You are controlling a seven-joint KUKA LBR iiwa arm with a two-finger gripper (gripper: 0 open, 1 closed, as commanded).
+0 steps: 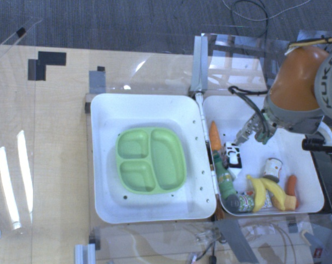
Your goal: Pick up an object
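Observation:
The right bin (306,147) holds several objects. An orange carrot (214,137) lies along its left wall, with a green bottle (225,181) below it. A small black-and-white item (232,155) sits beside them. Two yellow bananas (267,192) lie at the front, near a small white jar (272,169) and a short red-orange piece (291,184). My gripper (246,135) hangs over the middle of the right bin, pointing down-left, just above and to the right of the black-and-white item. Nothing is seen in its grasp.
The left bin (105,120) holds a green divided plate (151,160). A raised divider (203,136) separates the two bins. The grey arm with its orange band (298,84) covers the right bin's back right corner. Cables (248,7) lie on the floor behind.

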